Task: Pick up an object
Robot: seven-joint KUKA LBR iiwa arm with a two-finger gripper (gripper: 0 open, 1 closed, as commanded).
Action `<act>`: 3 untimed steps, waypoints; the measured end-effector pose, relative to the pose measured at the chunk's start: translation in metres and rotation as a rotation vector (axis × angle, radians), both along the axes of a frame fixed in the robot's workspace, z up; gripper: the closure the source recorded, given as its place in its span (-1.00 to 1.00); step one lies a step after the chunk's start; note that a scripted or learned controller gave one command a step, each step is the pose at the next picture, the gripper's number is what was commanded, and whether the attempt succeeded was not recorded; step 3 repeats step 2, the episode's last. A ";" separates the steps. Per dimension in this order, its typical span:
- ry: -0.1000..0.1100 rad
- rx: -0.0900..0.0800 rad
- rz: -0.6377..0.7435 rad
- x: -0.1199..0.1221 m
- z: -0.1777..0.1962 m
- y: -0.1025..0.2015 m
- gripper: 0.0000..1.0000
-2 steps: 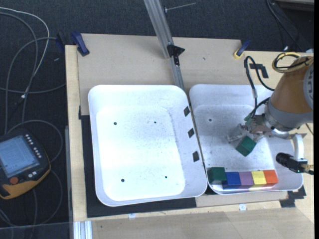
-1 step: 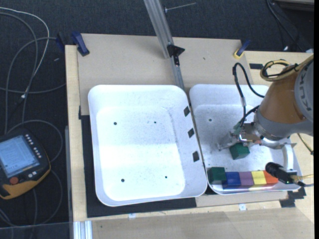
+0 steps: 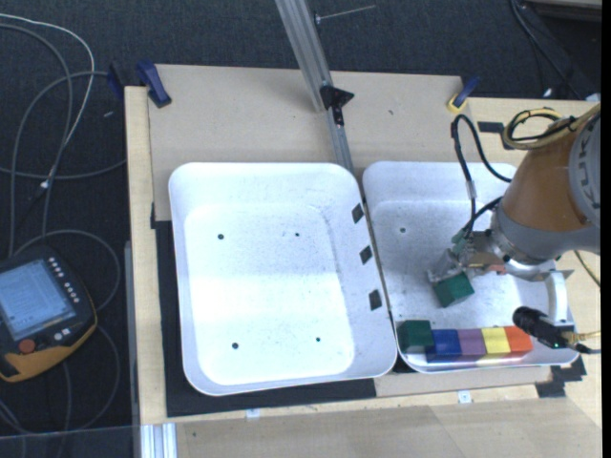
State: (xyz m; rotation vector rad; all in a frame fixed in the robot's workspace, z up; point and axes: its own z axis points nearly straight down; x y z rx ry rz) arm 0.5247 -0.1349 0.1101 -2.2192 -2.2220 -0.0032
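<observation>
In the right bin (image 3: 410, 194), near its front rim, the hand (image 3: 452, 277) sat right at a tilted dark green block (image 3: 454, 290) — whether it gripped the block I could not tell — while a row of coloured blocks (image 3: 465, 341) lay along the front wall.

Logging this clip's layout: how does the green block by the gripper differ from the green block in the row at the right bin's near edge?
The green block by the gripper sits tilted and apart in the right bin, at the gripper; the row's green block lies square against the near wall, touching a blue block. The first looks darker, teal-green; the second brighter. Both are small green blocks in one bin.
</observation>
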 end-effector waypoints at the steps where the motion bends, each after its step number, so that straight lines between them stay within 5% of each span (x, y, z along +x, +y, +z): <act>1: -0.009 0.000 0.007 0.024 0.094 0.069 1.00; 2: 0.004 0.002 0.008 0.004 0.089 0.167 1.00; 3: 0.004 0.002 0.008 0.004 0.089 0.167 1.00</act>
